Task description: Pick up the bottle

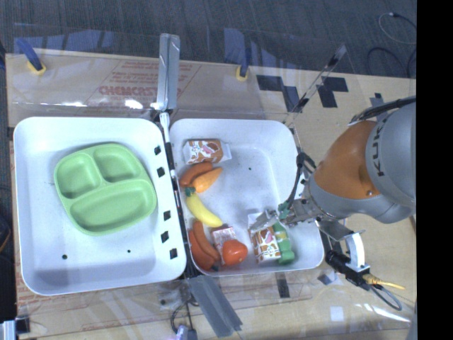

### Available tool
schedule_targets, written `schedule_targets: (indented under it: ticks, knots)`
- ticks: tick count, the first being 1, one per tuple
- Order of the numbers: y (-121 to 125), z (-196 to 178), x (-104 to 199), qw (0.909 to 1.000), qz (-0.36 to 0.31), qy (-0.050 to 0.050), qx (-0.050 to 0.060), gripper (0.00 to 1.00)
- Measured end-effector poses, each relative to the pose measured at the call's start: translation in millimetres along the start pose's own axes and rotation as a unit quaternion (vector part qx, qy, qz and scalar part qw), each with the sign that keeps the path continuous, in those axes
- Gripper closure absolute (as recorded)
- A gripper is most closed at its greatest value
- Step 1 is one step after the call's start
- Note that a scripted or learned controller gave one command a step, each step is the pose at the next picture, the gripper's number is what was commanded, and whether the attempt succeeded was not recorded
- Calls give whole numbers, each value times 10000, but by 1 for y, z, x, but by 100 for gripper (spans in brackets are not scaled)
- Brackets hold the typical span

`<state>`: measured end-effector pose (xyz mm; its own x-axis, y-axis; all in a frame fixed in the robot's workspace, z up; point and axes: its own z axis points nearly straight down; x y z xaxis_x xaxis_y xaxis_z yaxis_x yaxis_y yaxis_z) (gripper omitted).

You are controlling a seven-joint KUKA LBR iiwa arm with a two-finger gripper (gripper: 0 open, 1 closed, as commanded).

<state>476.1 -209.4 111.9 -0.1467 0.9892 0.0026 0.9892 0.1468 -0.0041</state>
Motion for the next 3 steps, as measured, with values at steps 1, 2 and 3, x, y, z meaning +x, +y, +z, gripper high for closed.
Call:
schedule_targets:
  ticks: [1, 2, 3]
  knots:
    - [3, -12, 1, 10000, -24, 1, -27, 100]
    - [3, -12, 1, 10000, -25, -1, -28, 0]
    - [3, -21, 1, 10000, -46, 5, -21, 100]
